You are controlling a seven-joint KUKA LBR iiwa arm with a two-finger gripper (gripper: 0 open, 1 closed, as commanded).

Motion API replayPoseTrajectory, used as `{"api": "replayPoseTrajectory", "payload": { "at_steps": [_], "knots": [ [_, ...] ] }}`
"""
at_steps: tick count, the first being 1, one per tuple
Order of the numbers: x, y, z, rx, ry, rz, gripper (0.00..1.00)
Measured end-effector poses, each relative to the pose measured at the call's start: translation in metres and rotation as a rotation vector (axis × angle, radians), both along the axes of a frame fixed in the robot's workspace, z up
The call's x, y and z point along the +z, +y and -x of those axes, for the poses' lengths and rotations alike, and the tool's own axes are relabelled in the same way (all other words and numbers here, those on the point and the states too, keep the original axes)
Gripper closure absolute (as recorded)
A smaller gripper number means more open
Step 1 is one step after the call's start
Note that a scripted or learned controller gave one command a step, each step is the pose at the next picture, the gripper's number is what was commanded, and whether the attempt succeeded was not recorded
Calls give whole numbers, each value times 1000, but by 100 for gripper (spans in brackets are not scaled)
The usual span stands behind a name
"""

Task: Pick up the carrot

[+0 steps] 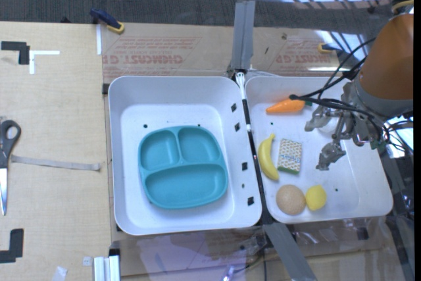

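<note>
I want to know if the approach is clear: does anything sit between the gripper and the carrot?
Nothing visible does. The carrot lies at the right bin's far edge, and the gripper hangs just beside it over bare floor.

Bench (52, 207), two bins (118, 161), perhaps scissors (6, 141)

carrot (285, 106) in right bin (368, 204), pincer (327, 141) near
</note>
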State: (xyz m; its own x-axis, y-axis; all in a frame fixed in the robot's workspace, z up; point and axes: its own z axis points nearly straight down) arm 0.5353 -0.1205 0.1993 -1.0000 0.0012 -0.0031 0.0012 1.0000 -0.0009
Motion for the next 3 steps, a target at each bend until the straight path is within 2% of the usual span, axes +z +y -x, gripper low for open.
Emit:
{"api": "replayPoseTrajectory", "payload": {
  "at_steps": [1, 2, 3],
  "knots": [
    [-100, -11, -85, 5, -13, 2, 0],
    [-101, 25, -114, 52, -8, 1, 0],
    [-90, 26, -116, 55, -16, 3, 100]
  ]
}}
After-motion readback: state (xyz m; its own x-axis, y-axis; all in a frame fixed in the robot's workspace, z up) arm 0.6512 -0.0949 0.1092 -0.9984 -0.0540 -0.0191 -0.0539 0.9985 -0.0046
